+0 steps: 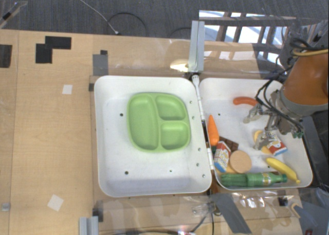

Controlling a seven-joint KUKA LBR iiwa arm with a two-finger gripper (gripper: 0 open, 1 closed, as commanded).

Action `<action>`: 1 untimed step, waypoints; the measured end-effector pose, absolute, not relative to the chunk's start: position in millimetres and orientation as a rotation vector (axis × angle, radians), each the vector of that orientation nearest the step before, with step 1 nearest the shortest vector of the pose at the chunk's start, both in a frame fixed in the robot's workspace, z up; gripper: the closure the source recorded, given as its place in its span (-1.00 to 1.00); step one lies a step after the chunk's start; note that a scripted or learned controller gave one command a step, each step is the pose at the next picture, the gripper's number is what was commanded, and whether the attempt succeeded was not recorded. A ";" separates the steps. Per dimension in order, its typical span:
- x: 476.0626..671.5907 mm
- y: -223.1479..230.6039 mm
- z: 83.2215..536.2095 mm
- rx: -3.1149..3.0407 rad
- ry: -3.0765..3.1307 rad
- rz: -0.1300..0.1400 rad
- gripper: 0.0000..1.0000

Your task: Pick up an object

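**Gripper low in the right bin, over the small items**

You have the arm [307,82] reaching in from the right, its orange band above the wrist, with the gripper [267,135] down inside the right bin [221,95]. You cannot tell from this slant whether it is released or clenched, and nothing shows plainly gripped. Just beneath and beside it sits a small red, white and blue carton [275,148] with a yellow piece [258,137] next to it; whether the gripper touches either is unclear.

Look around the same bin: a red sausage-like piece [243,101] lies toward the far side, a carrot [212,130] runs along the left wall, and a small printed can [222,156] sits just beside a round tan disc [240,161]. A banana [281,168] lies near the front right corner, and a green bottle [251,179] lies on its side along the front wall.

In the left bin [110,141] you have a green divided plate [158,121], resting flat near the middle, well apart from the gripper.
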State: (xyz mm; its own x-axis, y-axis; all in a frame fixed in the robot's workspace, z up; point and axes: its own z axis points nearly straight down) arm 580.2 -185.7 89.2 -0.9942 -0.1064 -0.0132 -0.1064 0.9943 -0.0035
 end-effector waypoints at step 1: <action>627.5 -116.5 88.5 -0.134 3.125 0.004 -1.00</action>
